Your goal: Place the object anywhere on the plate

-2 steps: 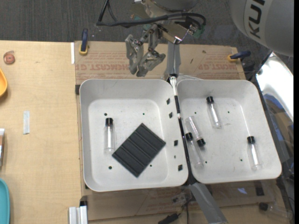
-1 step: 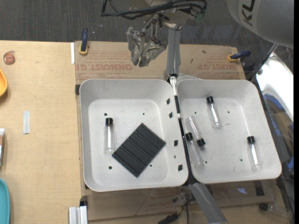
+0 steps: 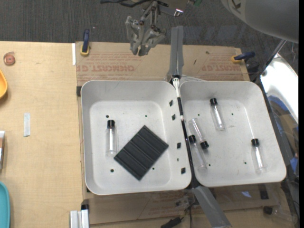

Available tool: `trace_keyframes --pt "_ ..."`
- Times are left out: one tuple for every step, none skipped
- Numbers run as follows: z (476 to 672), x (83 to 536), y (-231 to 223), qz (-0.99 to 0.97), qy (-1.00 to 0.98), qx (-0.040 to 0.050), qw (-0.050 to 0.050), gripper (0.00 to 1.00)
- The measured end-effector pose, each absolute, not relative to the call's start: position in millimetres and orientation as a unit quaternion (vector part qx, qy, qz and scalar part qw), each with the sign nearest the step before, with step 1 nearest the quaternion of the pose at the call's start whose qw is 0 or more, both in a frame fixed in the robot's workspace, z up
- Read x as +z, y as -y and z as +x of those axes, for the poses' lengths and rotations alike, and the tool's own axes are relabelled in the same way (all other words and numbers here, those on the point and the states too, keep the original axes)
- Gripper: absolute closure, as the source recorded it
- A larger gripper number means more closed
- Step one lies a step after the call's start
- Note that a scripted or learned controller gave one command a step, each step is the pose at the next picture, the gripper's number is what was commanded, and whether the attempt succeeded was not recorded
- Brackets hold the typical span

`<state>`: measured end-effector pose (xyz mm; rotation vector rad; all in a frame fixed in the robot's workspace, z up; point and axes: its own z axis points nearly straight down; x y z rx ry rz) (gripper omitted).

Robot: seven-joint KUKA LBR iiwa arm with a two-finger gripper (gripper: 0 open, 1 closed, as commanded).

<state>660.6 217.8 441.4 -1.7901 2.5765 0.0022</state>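
Two white bins sat side by side on the worktop [image 3: 42, 127]. The left bin [image 3: 95, 91] held a dark ribbed plate [image 3: 141, 152], lying flat and askew, with a capped vial [image 3: 111, 137] just left of it, apart. The right bin [image 3: 266, 108] held four more vials. The gripper [image 3: 142, 45] hung above the far edge, clear of both bins, fingers apart, nothing between them.

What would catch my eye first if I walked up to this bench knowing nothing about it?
Probably the dark ribbed plate, lying at a slant on the floor of the left bin, with one clear black-capped vial beside it. Next, the right bin holds four more such vials, two of them crossing near the divider. Above it all, the end effector hangs over the cardboard behind the left bin, holding nothing.
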Motion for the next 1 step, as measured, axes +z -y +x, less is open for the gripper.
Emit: trace_keyframes --pt "659.2 362.1 -220.2 -0.617 -0.787 0.0014 0.000 1.00"
